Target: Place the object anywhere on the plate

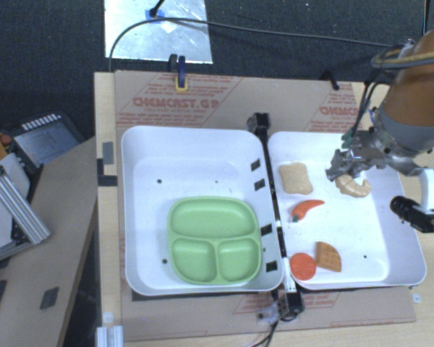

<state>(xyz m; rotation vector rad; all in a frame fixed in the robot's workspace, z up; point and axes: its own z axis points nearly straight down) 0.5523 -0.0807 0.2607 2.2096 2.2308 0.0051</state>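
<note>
The grey arm with the orange band reaches in from the right, and its two-finger hand hangs over the far part of the right shallow white bin, directly beside a pale cream curved food piece that lies near that bin's far right area. Whether the hand is parted or closed cannot be told from this view, and nothing can be seen between its tips; whether it touches the cream piece cannot be told either. Two white bins stand side by side on the cardboard-covered counter. The left shallow white bin carries one light green plastic plate with three compartments, set toward its near edge, right of centre. The right bin carries five food items: the cream curved piece; one beige bread-like slab near the far left corner; one red-orange chilli-shaped piece just nearer than the slab; one red round slice at the near left corner; and one tan wedge-shaped cracker piece just beside the red slice, to its right. All five lie in the right bin, well apart from the plate. One black divider strip runs between the two bins.
</note>
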